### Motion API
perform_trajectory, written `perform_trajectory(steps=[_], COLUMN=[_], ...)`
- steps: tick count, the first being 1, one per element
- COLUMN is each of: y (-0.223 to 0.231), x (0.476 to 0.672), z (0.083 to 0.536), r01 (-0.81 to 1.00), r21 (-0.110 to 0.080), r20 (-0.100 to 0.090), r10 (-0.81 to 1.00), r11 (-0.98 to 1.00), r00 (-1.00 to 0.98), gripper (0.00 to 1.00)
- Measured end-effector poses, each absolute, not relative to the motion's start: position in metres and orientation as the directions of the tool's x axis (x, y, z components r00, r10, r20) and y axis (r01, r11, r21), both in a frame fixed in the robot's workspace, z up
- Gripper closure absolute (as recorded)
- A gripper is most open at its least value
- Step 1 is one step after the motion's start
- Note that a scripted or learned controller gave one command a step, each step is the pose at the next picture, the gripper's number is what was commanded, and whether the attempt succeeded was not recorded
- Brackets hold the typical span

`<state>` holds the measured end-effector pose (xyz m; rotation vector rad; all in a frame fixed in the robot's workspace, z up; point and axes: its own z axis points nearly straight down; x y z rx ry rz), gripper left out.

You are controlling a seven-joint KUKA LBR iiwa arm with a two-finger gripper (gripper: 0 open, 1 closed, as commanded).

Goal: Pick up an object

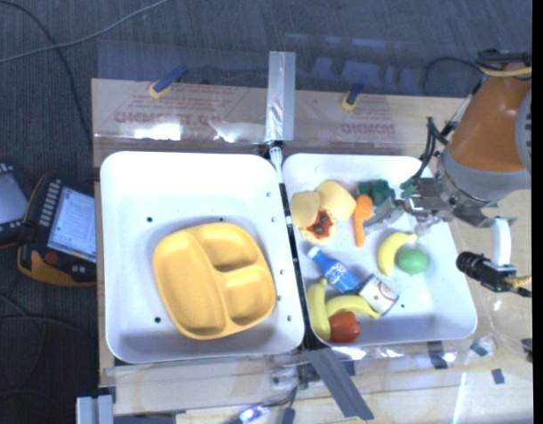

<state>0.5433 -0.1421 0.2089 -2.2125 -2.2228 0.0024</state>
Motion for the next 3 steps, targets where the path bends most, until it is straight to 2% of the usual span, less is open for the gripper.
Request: perform_trajectory(steps=[1,2,3], y=[-0.175,-0.174,-0.148], x=[0.530,0.532,0.592], z=[0.089,0.097,0.214], r01=[0.974,0.974,0.997], r21=[0.009,0.013,-0.005], r20=[-0.002,0.001,-0.002], r10=[0.974,0.974,0.997], r11=[0.227,0.228,0.081], r00=[-0.227,-0.228,-0.081], gripper=[0.00,1.00,1.00])
